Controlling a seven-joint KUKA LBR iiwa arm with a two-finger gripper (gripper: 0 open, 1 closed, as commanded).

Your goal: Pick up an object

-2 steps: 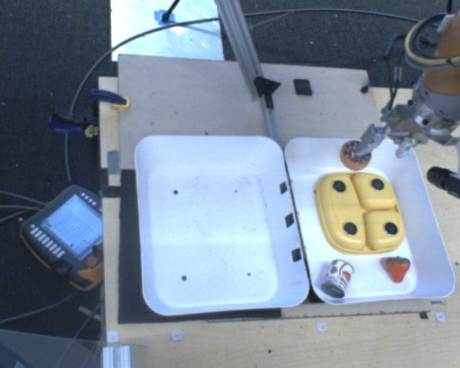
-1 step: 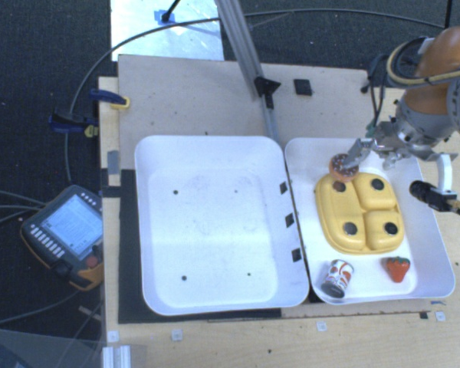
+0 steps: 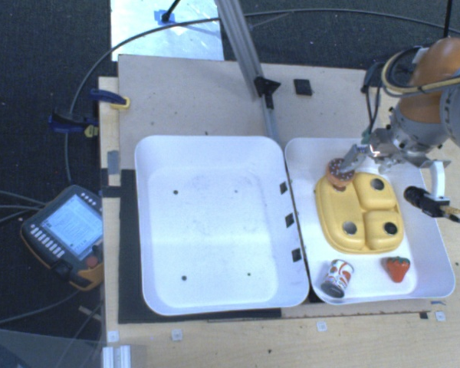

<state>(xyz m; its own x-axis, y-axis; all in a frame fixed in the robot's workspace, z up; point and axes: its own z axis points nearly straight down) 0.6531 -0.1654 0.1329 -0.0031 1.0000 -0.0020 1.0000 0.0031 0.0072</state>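
Observation:
The right bin (image 3: 437,240) holds a yellow compartment tray (image 3: 360,209), a small printed can (image 3: 337,277) lying at the front, and a red strawberry (image 3: 397,268) at the front right. A small brown, doughnut-like piece (image 3: 339,172) sits at the yellow tray's far left corner. My gripper (image 3: 354,159) reaches in from the right and hangs just above and to the right of that brown piece, very close to it. I cannot tell whether it touches the piece.
The left bin (image 3: 211,221) lies beside the right one, with black clips (image 3: 289,219) along the shared edge. A slanted metal pole (image 3: 241,37) rises behind the bins. A teach pendant (image 3: 65,232) rests left of the bench.

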